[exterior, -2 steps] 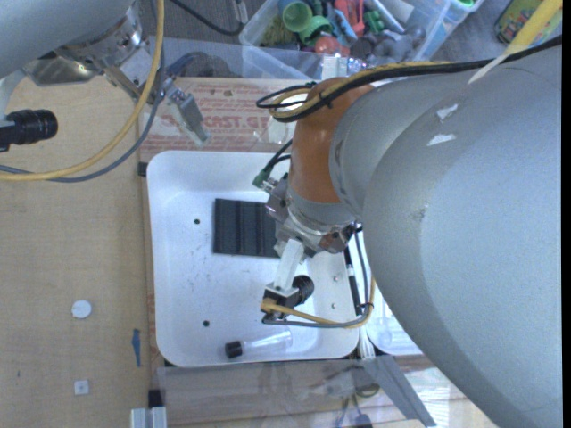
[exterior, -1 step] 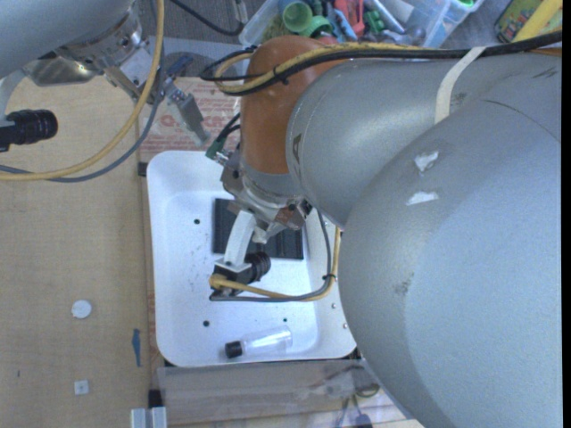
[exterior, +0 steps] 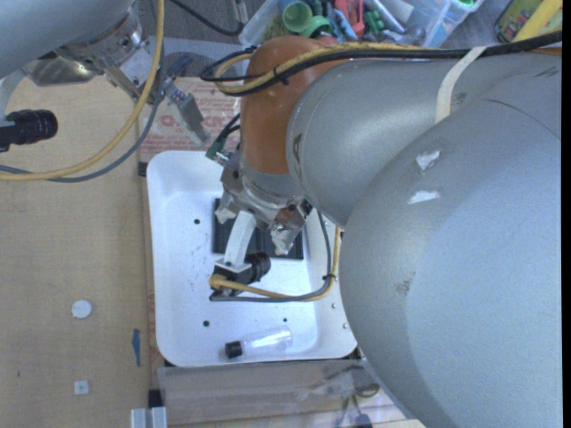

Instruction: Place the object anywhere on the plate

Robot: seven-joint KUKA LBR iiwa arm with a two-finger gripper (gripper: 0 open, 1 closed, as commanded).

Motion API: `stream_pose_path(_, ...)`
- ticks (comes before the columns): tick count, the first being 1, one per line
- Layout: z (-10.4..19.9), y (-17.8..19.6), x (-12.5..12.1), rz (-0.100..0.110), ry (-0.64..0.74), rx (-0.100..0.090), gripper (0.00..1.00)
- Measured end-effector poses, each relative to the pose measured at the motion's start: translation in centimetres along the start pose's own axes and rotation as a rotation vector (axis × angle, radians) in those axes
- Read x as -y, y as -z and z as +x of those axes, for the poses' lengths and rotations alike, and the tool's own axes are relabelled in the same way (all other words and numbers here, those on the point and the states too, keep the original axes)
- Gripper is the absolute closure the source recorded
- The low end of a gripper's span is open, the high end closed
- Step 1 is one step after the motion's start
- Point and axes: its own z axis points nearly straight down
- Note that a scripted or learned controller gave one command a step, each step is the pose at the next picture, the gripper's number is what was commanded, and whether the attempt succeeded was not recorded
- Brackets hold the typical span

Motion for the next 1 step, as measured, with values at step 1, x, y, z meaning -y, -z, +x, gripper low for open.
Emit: stream_pose_path(1,-3.34,1.65,-5.74,-0.002,0.037,-0.001,0.00)
